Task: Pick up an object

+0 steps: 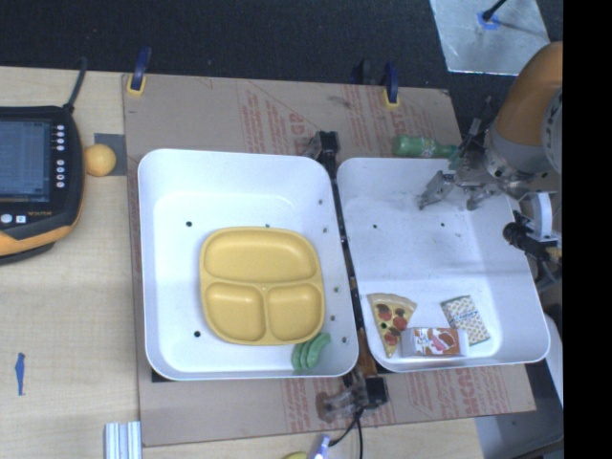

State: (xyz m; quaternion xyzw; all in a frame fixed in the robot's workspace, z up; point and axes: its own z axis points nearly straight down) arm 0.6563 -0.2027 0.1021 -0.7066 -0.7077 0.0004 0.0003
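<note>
nothing is picked up yet. the end effector (448,191) hangs at about one o'clock over the right bin (430,247), its fingers spread apart and gripping nothing. the candidates lie near five o'clock in that bin: a pizza slice (391,318), a red packet (432,342) and a patterned packet (467,319). approach, grasp and lift remain.

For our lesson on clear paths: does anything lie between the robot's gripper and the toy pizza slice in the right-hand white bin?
Nothing visible does. The gripper hangs over the far part of the right white bin; the triangular toy pizza slice lies near its front edge, with bare bin floor between them. A red-and-white packet and small patterned packet lie beside the slice.
</note>
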